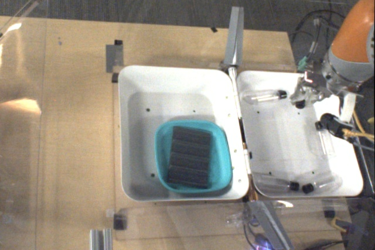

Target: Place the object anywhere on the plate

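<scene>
**Gripper parked over right bin; object already on plate**

The gripper point(304, 91) sits over the right bin's point(281, 143) far edge; whether it is spread or pressed together cannot be told. Well to its left, the left bin point(135, 126) holds the teal plate point(221, 152), with the dark ridged object point(190, 156) lying on it. Placement appears done. Judged next: retreat only. Cables point(345, 129) lie just beside the gripper; nothing blocks it.

Two bins sit side by side on the bench point(70, 143), their inner walls touching. In the left bin point(135, 96), a plate point(221, 155) lies toward the near right corner, with a ridged block point(190, 156) resting on it. The arm point(354, 44) reaches in over the far right corner of the right bin point(281, 143), its gripper point(302, 95) above the far edge
</scene>
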Robot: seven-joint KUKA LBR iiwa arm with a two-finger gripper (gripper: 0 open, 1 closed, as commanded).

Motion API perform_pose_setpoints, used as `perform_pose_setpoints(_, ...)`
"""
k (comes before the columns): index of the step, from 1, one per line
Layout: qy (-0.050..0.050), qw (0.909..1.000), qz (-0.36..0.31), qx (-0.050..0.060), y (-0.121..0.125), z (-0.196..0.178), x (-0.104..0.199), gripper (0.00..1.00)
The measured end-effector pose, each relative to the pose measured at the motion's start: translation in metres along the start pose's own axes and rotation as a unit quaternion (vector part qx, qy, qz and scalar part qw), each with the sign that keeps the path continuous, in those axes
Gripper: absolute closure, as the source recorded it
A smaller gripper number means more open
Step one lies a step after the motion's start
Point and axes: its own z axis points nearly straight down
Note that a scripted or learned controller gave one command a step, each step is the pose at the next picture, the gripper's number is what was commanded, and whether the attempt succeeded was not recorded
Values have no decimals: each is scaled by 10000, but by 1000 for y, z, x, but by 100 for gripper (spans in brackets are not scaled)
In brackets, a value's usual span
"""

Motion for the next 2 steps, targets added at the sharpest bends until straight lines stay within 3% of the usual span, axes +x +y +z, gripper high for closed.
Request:
perform_pose_setpoints(1, 6, 9974, -721, 17, 4, 25, 53, 100)
perform_pose_setpoints(2, 12, 9912, -1324, -1, -79, -54, 96, 100)
